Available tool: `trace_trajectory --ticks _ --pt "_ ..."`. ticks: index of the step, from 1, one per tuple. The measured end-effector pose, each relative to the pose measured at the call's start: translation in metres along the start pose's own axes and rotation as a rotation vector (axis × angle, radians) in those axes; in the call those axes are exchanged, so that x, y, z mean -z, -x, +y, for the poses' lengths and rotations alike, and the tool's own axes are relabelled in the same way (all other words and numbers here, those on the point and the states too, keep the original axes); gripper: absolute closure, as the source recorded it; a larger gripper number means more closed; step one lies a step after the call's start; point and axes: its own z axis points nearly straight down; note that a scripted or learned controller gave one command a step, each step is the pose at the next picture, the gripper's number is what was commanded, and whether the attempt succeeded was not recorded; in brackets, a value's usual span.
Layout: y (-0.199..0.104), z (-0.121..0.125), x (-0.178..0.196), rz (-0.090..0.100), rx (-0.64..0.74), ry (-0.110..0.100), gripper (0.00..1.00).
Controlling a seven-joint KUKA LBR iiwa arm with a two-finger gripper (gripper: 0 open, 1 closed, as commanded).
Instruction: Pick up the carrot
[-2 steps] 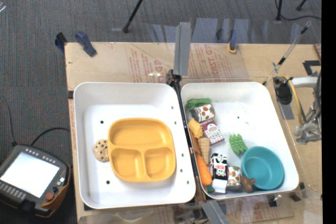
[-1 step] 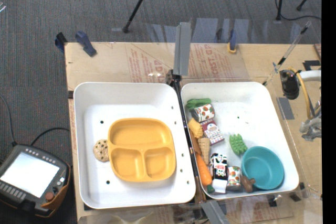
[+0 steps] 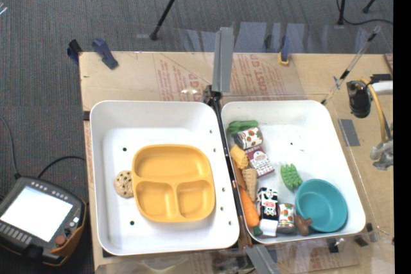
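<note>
Carrot: located in the right bin, lying along the bin's left wall near the front-left corner. Its orange body runs lengthwise from back to front, and its front end rests close to the bin floor's front edge.

Adjacent items, right bin:
- Cow-patterned carton: just beside the carrot on its right, touching or nearly touching it.
- Small can: to the right of the carton, near the front wall.
- Waffle cone piece: directly behind the carrot's rear end, in line with it.
- Yellow item: behind the cone, against the left wall.
- Red-and-white box: right of the yellow item.
- Small labelled can and a green vegetable: at the rear of the row.
- Green bumpy piece: near the bin's middle.
- Teal bowl: front-right area, well apart from the carrot.

Access: the bin wall bounds the carrot on its left and the carton crowds its right; nothing lies on top of it.

Left bin: contains a yellow divided plate with a cookie touching its left edge.

Gripper: state cannot be told from the camera view.
</note>
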Motion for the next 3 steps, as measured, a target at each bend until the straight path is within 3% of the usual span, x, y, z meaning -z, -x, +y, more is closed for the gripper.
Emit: trace_trajectory --ticks 1,2,3 --pt "-0.003 -0.002 0.007 0.000 0.003 -0.001 1.00" --pt "-0.008 -0.002 0.059 0.003 0.001 0.000 1.00" --pt "0.002 0.002 -0.145 -0.013 -0.007 -0.005 1.00"
